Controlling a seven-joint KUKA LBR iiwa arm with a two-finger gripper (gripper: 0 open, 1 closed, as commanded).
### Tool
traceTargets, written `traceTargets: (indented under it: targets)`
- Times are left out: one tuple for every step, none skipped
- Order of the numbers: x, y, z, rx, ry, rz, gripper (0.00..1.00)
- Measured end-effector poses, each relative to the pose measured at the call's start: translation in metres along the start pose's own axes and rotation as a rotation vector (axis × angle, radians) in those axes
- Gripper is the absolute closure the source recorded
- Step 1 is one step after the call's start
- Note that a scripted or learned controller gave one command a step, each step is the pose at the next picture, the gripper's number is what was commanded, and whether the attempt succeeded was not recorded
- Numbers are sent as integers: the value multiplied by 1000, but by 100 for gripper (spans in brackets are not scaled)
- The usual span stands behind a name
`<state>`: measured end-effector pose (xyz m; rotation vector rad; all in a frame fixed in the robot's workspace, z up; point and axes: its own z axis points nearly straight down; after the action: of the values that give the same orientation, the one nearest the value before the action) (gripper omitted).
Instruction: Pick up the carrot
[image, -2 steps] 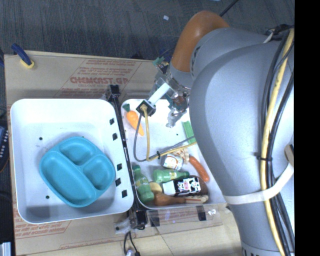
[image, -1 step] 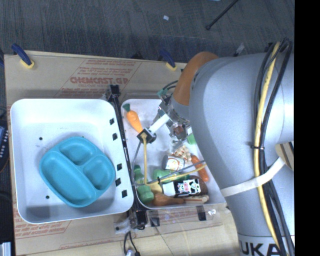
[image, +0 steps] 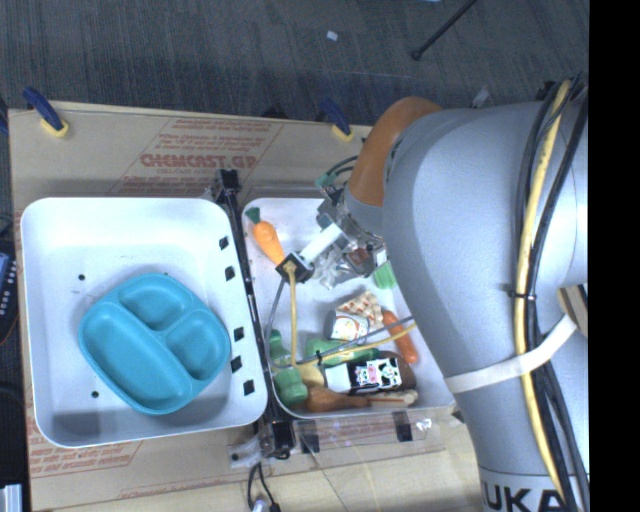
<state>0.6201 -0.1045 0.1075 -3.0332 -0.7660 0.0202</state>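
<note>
The carrot (image: 267, 241), orange with a small green top, lies near the back left corner of the right bin (image: 262, 330), close to the divider between the two bins. It lies bare on the bin floor and nothing touches it. My gripper (image: 352, 258) hangs over the middle of the right bin, to the right of the carrot and a short way off. The big grey arm and its wrist hide most of the gripper.
A pile fills the front of the right bin: a cow-patterned black and white carton (image: 375, 375), a wooden spoon (image: 350, 400), green toys (image: 286, 381) and an orange stick (image: 400, 337). The left bin (image: 60, 250) holds a blue divided plate (image: 153, 341).
</note>
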Motion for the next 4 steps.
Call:
traceTargets:
  targets:
    - [19,-82,-86,-10,8,119,100]
    - [16,-80,-83,-8,1,123,0]
    - [56,-47,-84,-13,4,279,0]
    - [13,-97,-82,-10,-1,278,0]
